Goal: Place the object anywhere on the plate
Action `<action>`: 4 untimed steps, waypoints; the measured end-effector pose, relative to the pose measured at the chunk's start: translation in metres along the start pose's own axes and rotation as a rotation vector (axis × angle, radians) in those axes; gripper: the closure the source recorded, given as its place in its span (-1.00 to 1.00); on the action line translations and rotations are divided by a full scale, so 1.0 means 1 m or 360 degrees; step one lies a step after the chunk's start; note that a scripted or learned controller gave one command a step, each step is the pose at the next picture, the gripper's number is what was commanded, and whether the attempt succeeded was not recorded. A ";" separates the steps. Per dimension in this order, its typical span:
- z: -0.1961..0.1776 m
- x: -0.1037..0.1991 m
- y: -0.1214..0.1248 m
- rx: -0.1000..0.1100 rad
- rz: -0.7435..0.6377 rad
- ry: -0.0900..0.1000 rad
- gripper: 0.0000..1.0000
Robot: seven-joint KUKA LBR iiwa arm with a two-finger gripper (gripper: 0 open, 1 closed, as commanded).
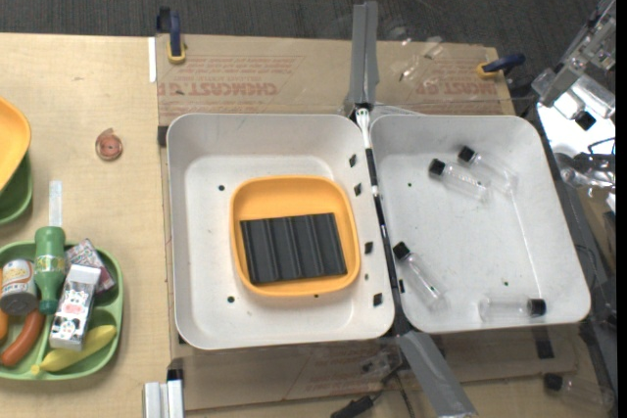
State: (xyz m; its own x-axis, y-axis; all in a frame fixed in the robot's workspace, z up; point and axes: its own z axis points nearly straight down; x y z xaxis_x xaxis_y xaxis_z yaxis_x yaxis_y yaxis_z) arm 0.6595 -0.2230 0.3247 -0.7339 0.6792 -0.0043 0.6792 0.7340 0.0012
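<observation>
plate: we see the orange plate (294,235) in the middle of the left bin (196,308), a dark ribbed slab (294,247) on it.
objects: clear vials (458,175) scattered in the right bin (549,250), by its back, left edge and front-right corner.
gripper: arm parts at the right edge; we can't tell its state.
progress: no vial on the plate yet; pick and place still to do.
</observation>
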 end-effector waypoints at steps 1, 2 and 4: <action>-0.117 0.003 -0.002 -0.0001 -0.0455 0.0000 1.00; -0.117 0.003 -0.002 -0.0002 -0.0454 0.0000 -1.00; -0.020 0.014 -0.012 -0.0005 -0.1514 0.0002 -1.00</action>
State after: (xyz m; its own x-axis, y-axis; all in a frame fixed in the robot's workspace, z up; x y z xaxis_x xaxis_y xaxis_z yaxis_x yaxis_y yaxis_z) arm 0.6406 -0.2220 0.3450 -0.9792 -0.2030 -0.0037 -0.2030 0.9792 0.0004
